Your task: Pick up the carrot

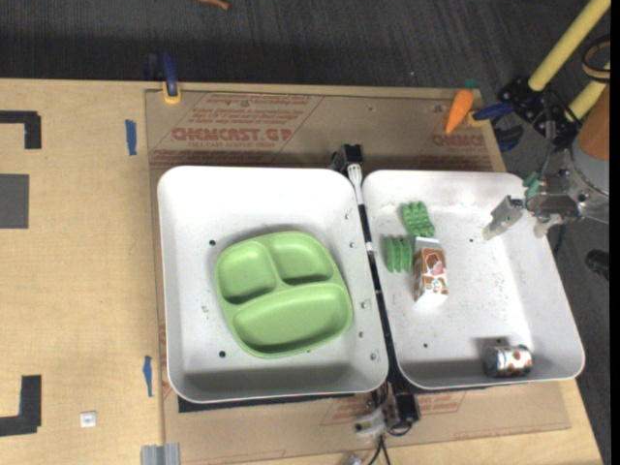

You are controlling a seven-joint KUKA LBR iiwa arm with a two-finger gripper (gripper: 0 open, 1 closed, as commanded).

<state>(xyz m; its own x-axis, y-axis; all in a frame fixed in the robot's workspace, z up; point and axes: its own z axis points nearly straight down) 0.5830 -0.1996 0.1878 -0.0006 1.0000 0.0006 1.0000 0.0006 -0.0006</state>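
hand (506, 217) sits at right bin's (557, 303) upper right edge, finger state unclear, carrot (459, 111) lies outside on the bench, upper right, so nothing grasped yet.

arm (593, 168) cut off by right edge; hand (504, 217) blurred.

– Arm, position? 
– Enters from the right edge, wrist low and angled leftward. 
– Gripper (503, 217)? 
– Metal fingers (496, 223) point down and left; nothing sits between them; their spacing is unclear.
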